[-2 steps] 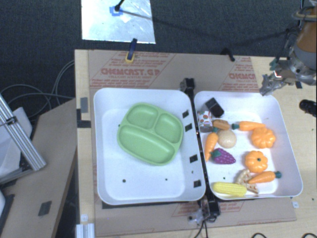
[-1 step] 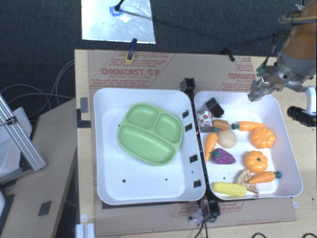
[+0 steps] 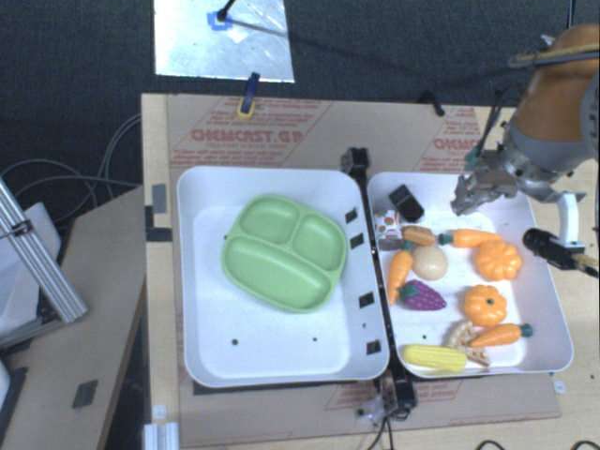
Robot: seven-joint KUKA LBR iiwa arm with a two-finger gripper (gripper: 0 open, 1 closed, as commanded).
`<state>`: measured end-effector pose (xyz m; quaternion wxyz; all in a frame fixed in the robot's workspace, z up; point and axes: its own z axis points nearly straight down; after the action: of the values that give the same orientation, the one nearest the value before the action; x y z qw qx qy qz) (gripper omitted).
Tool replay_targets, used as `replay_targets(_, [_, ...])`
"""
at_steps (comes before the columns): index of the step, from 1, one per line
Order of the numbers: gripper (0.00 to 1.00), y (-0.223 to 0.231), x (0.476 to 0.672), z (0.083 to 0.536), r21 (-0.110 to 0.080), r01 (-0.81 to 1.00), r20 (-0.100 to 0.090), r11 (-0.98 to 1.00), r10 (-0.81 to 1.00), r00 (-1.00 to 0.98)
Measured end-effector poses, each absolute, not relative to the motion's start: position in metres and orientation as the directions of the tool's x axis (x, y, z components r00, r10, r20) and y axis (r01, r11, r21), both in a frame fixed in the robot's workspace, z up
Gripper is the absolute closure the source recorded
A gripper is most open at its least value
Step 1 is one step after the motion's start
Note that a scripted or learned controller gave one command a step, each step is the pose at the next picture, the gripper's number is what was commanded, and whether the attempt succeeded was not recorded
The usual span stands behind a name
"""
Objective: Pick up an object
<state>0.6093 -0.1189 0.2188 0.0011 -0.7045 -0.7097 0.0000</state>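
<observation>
My gripper (image 3: 465,201) hangs over the far part of the right bin (image 3: 555,319), just above and behind a carrot (image 3: 473,238). Nothing shows held in it. Toy food lies in this bin: two orange pumpkins (image 3: 497,259) (image 3: 485,304), a white egg-like ball (image 3: 431,263), purple grapes (image 3: 424,296), a carrot (image 3: 399,270) by the left wall, another carrot (image 3: 498,336) near the front, a corn cob (image 3: 433,356) and a pale knobbly piece (image 3: 462,334). A black block (image 3: 405,200) and a small printed box (image 3: 387,225) sit at the far left corner.
The left bin (image 3: 211,345) holds a green divided plate (image 3: 284,251). A black divider strip (image 3: 370,251) runs between the bins. The arm (image 3: 558,111) comes in from the upper right, above the right bin's far edge.
</observation>
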Motion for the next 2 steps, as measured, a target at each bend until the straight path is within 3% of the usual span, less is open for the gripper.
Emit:
replay_targets(1, [1.00, -0.086, 0.575, 0.230, 0.000, 1.000, 0.002, 0.008, 1.000, -0.008])
replay_targets(2, [1.00, -0.044, 0.557, 0.228, -0.001, 1.000, 0.002, 0.008, 1.000, -0.008])
